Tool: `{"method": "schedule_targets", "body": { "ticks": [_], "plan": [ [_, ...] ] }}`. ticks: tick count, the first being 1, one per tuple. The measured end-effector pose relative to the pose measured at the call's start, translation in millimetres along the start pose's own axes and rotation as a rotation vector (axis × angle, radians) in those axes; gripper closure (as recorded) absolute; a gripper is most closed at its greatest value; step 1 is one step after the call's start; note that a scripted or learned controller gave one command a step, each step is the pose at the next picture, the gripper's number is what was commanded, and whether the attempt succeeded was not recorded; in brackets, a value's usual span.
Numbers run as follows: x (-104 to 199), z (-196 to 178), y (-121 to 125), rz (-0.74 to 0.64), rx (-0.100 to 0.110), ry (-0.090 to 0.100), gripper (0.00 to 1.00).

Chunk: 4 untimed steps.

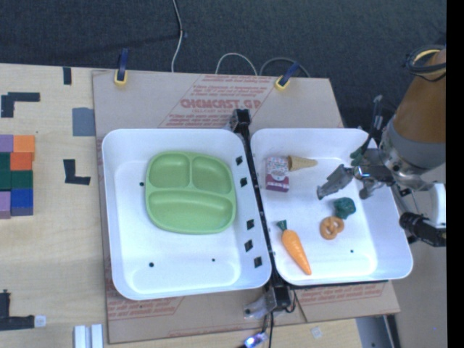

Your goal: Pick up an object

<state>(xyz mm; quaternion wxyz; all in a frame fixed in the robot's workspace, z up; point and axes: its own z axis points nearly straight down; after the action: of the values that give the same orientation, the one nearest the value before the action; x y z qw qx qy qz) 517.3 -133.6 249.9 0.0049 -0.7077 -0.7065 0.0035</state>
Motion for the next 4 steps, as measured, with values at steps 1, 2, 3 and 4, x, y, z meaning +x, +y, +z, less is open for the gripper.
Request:
{"method": "schedule_targets", "body": {
  "ticks": [1, 2, 3, 4],
  "plan": [
    [0.2, -5.2, 2.1, -0.003, -0.010, -0.002, 0.00],
    [0.6, 53.8, 10.7, -0.002, -0.005, -0.001, 0.00],
    [4.6, 117.9, 6.2, -0.002, -0.003, 0.000, 0.00],
    [1.9, 164.2, 8.4, -0.001, -0.019, -0.010, 0.00]
  ]
}}
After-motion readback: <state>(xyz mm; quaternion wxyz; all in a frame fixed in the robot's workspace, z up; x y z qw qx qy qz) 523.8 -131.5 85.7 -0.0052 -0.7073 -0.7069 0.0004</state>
